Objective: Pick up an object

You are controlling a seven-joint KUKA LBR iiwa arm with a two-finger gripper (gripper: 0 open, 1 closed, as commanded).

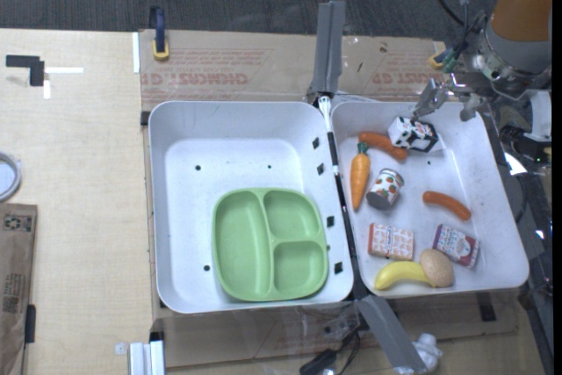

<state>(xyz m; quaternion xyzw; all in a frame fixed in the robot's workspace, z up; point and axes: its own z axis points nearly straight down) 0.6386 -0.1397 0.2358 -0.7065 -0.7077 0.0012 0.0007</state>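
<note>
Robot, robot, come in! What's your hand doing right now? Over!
Hand low over right bin's far corner, nothing seen held. Black-and-white cow toy just beneath it. Carrot lying against toy.

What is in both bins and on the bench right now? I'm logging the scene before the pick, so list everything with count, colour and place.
Divided tray: 1, light green, left bin.
Carrots: 2, orange, upper left of right bin.
Cow-patterned carton: 1, black and white, top of right bin.
Small can: 1, white and red, beside the carrot.
Sausage: 1, orange-red, right bin's right side.
Snack packets: 2, red and white, lower right bin.
Banana: 1, yellow, bottom edge.
Potato: 1, tan, touching the banana.
Clamp: 1, blue and yellow, on cardboard behind the left bin.
Gripper: 1, grey, above the carton.
</note>
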